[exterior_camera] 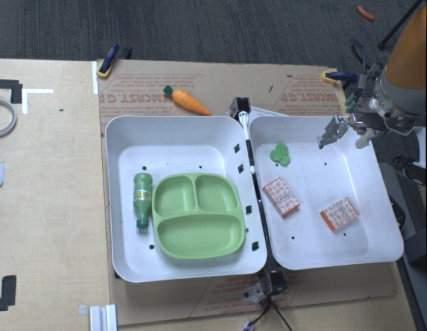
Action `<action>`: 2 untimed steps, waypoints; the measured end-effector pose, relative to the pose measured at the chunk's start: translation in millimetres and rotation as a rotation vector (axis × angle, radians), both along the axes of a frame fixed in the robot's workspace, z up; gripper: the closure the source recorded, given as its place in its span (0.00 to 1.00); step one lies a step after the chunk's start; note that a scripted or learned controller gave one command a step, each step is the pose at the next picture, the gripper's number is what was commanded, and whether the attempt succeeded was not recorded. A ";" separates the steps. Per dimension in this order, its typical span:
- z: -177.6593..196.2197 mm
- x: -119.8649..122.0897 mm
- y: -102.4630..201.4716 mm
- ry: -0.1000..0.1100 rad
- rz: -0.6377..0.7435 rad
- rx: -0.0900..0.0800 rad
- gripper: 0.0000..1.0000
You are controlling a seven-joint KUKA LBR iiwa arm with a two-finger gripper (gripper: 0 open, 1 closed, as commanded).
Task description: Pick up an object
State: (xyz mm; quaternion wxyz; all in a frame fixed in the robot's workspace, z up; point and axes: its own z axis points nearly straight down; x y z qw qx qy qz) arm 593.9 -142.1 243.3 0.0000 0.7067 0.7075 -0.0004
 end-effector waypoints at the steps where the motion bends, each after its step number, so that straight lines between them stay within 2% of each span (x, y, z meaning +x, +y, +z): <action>1: -96.2 -64.2 -54.7 -0.001 0.317 0.000 0.00; 2: -146.2 -103.3 -39.0 -0.014 0.353 -0.008 0.00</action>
